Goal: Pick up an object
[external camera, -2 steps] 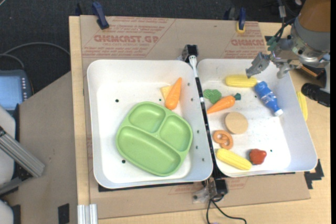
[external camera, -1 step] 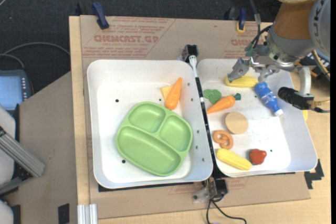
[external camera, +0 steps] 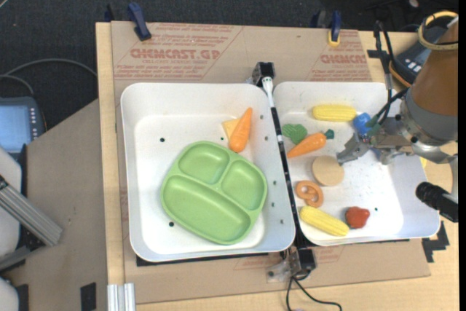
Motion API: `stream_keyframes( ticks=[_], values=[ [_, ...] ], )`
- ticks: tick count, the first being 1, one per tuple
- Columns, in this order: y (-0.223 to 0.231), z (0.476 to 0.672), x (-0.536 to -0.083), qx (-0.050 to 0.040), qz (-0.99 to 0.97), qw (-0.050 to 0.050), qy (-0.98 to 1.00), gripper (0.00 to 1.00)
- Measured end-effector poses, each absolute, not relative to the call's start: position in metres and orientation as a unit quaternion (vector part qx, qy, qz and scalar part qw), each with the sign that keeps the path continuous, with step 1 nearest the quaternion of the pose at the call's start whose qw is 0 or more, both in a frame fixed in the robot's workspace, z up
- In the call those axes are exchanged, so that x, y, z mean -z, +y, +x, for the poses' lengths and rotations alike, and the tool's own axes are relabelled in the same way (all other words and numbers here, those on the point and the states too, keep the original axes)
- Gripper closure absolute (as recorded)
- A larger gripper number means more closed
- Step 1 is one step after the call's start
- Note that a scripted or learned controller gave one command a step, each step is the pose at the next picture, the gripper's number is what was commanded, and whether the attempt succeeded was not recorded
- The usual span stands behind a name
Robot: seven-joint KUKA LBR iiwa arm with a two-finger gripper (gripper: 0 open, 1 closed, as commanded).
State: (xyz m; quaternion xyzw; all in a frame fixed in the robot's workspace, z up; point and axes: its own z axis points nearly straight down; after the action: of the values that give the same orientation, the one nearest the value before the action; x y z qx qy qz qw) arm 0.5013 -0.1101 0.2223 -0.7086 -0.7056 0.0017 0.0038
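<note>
The gripper (external camera: 348, 154) hangs low over the right bin (external camera: 408, 218), just beside the tan round disc (external camera: 328, 172). Whether it is released or clenched cannot be told. Near it lie a toy carrot (external camera: 306, 145), a green piece (external camera: 295, 132), a corn cob (external camera: 333, 113), a pretzel (external camera: 309, 193), a second corn cob (external camera: 325, 221) and a red piece (external camera: 357, 216). The left bin (external camera: 138, 156) holds a green divided plate (external camera: 213, 191) and another carrot (external camera: 241, 130).
</note>
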Motion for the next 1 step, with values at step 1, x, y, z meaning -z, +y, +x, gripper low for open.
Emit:
stream_keyframes(
  ticks=[1],
  values=[
    [-0.1435, 0.4742, -0.0906, -0.0042, -0.709, 0.006, -0.705, 0.00]
  ],
)
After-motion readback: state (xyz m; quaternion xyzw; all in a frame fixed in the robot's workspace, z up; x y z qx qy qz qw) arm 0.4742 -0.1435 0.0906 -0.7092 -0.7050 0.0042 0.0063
